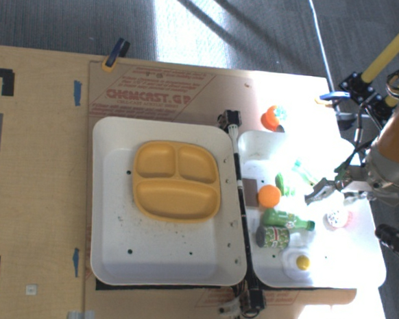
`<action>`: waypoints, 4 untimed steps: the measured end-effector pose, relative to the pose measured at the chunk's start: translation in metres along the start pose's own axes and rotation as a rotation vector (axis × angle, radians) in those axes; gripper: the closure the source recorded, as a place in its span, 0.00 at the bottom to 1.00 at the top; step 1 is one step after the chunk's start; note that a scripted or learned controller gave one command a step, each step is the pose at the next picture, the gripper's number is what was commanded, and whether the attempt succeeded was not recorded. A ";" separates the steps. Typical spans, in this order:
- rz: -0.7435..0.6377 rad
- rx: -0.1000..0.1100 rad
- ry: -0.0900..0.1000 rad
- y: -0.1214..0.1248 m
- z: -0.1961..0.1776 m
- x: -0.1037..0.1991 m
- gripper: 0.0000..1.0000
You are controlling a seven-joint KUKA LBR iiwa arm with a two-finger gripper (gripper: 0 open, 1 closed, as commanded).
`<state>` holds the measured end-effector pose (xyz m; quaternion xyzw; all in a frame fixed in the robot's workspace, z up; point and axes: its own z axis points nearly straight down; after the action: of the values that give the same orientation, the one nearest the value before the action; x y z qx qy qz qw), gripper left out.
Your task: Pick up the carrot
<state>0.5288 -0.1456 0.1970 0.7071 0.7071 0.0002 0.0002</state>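
Claw (318, 193) hangs over right bin (356, 261), fingers apart, nothing between them. Carrot (273, 118) lies outside, on desk at bin's 11 o'clock, well apart from claw, likely out of its present reach line. Yellow tray (177, 180) sits in left bin (113, 204).

Matt yellow plastic plate (176, 180), glossy white bins (110, 251) (speckled); cardboard-like bench (33, 177)
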 end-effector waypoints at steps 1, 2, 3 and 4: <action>0.151 0.004 0.002 0.044 0.103 0.025 0.00; 0.594 -0.003 0.001 -0.008 0.110 0.023 0.00; 0.596 -0.005 -0.001 -0.008 0.100 0.022 1.00; 0.873 0.001 -0.001 -0.035 -0.004 0.010 1.00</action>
<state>0.4936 -0.1352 0.2007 0.9398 0.3416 -0.0001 0.0001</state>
